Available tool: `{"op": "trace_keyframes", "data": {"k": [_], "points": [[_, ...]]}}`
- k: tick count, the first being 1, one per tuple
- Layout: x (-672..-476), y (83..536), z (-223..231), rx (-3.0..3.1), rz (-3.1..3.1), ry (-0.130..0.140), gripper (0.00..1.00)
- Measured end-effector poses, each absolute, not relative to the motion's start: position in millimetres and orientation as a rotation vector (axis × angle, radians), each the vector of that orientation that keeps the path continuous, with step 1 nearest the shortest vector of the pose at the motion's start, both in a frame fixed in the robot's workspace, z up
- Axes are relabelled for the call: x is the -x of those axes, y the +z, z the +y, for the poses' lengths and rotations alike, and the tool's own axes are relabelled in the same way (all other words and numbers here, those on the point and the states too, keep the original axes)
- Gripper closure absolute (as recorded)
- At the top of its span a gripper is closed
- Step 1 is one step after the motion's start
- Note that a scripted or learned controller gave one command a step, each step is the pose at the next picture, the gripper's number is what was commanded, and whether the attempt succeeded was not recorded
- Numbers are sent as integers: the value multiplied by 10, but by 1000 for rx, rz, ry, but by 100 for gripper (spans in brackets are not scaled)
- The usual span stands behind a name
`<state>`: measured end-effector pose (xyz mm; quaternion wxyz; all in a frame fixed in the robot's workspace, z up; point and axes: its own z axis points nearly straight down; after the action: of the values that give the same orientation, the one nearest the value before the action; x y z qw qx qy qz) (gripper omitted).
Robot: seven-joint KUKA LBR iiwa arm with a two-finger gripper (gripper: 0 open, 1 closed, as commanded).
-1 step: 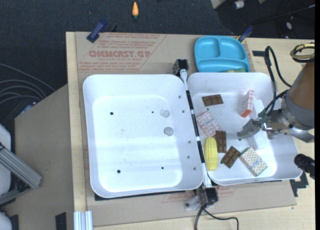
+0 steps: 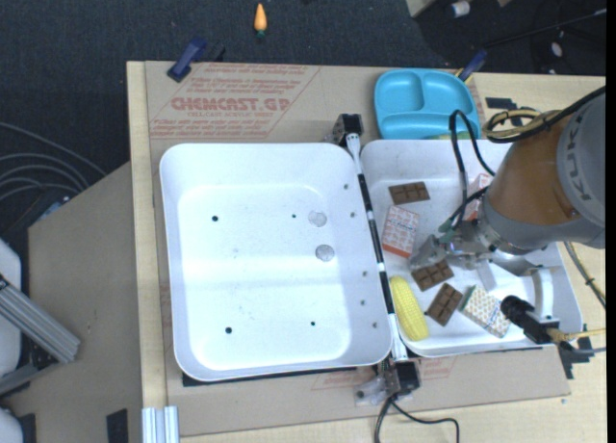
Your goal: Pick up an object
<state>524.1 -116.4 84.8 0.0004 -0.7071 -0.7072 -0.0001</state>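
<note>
Lying across the left half of the bench point(image 2: 144, 239), the left bin point(image 2: 192, 268) is showing a wide bare white floor with two small grey discs point(image 2: 320, 236) near its right wall. Sitting beside it, the right bin point(image 2: 385, 157) is carrying a crowd of small things: a brown chocolate bar point(image 2: 408, 193) toward the far edge, a red-and-white packet point(image 2: 399, 229) just below it, a yellow corn cob point(image 2: 409, 307) along the near left wall, two more brown bars point(image 2: 438, 289) in the middle, and a patterned packet point(image 2: 486, 312) toward the near right corner. Hovering over the middle bars, the gripper point(image 2: 450, 244) is reaching in from the right; whether its fingers are spread or pressed together cannot be told. A blue tray point(image 2: 423, 104) is resting beyond the right bin's far edge.
</note>
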Motion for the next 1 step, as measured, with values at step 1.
{"op": "trace_keyframes", "data": {"k": [1], "points": [[-5242,943,-1163,2222,-2221,-1,100]]}}
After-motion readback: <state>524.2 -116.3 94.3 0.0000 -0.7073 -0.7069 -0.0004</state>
